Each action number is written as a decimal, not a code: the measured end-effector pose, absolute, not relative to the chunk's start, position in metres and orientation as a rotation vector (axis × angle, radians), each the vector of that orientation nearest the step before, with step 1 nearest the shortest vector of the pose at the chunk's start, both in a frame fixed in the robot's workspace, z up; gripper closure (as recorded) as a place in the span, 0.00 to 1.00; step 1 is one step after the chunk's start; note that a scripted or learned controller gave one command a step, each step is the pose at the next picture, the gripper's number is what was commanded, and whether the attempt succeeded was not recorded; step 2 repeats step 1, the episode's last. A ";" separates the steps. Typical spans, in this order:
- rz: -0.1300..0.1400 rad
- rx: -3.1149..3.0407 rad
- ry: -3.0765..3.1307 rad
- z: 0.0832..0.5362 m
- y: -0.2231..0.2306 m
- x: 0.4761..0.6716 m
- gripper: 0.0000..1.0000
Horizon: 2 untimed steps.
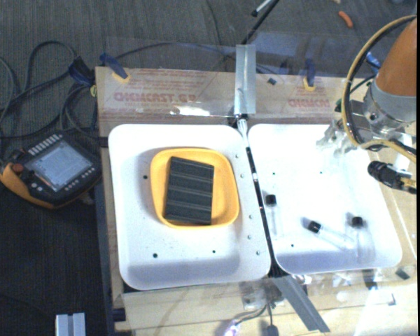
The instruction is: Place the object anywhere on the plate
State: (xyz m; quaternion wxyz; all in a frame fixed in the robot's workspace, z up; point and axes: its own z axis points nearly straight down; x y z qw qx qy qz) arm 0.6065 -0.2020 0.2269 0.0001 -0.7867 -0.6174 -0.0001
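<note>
Black ribbed block (190,190) lies flat on the yellow plate (227,201), in the left bin (126,187), toward nine o'clock from my wrist (388,103). It looks stiff, fairly light, with grooves across its top; I judge the long side edges the best place to pinch, since the ribbed face may slip. It may be rubber or plastic, though the view is too coarse to say. My pincer sits at three o'clock over the right bin (301,159); whether it is released or clenched, I cannot tell.
</note>
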 end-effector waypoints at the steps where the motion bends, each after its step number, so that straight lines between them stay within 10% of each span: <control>1: 0.000 -2.471 -1.940 0.227 -0.202 0.607 0.00; 2: 0.000 -2.471 -1.940 0.227 -0.202 0.607 0.00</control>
